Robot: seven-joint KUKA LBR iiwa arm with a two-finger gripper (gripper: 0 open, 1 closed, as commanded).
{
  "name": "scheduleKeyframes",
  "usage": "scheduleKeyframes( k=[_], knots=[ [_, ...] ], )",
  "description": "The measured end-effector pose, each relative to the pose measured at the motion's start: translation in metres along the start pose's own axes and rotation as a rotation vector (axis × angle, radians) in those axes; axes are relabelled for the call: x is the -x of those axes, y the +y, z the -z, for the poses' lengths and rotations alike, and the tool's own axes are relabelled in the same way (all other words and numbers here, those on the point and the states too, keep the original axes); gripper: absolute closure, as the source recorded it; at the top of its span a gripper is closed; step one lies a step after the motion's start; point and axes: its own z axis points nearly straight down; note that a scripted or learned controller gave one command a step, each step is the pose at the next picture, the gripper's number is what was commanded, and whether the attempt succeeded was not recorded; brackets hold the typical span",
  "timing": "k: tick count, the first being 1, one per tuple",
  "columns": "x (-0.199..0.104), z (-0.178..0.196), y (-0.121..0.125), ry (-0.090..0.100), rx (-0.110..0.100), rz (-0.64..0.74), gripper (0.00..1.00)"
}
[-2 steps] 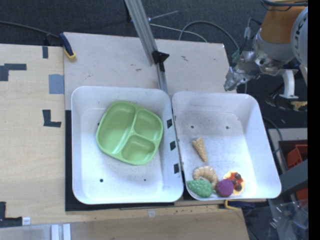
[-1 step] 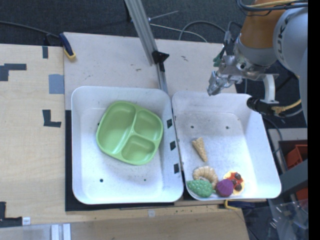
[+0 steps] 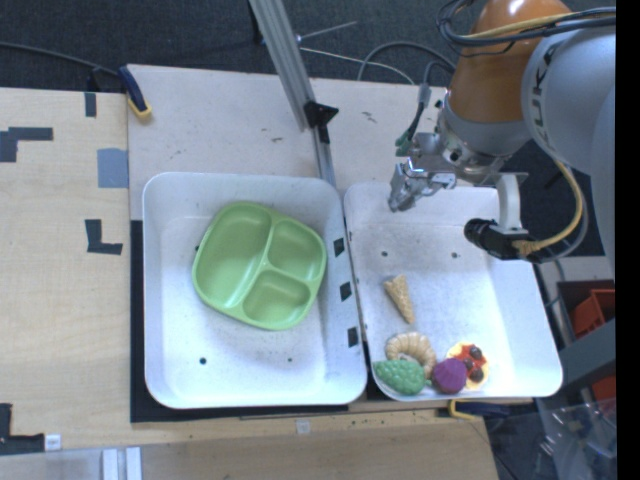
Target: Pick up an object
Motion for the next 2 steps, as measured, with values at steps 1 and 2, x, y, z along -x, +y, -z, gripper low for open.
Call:
scheduleKeyframes(
  k=[1, 2],
  knots=[
    [-0.058, -0.013, -0.017, 0.001, 0.000, 0.001, 1.00],
    [-0.097, -0.015, -0.044, 0.000, 0.000, 0.000, 1.00]
  ],
)
